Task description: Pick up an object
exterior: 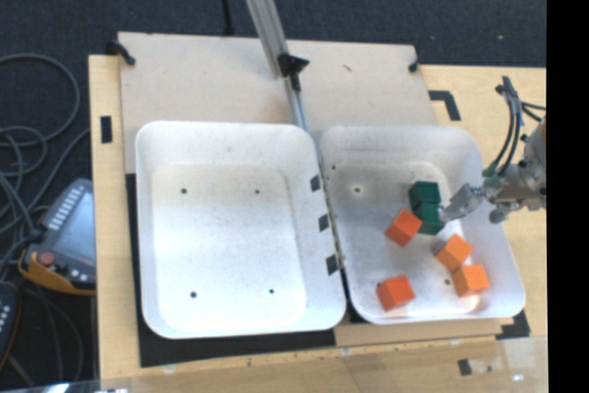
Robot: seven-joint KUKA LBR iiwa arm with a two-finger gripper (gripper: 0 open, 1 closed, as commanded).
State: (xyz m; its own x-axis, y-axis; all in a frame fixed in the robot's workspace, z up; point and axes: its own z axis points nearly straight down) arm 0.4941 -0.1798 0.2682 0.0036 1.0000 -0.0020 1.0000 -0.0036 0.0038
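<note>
Gripper (457, 203) low in the right bin (368, 152), beside the green block (425, 196) among four orange blocks (402, 228); finger spacing impossible to tell.

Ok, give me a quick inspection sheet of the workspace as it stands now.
Surface: wooden bench bearing left bin and right bin.
Job's things: green block and four orange blocks, all in the right bin.
Clutter: nothing seen.
Grippers: gripper beside the green block; hold unclear.
Cables: loops on floor, hoses at wrist.
Surroundings: handheld pendant, aluminium mast.
</note>
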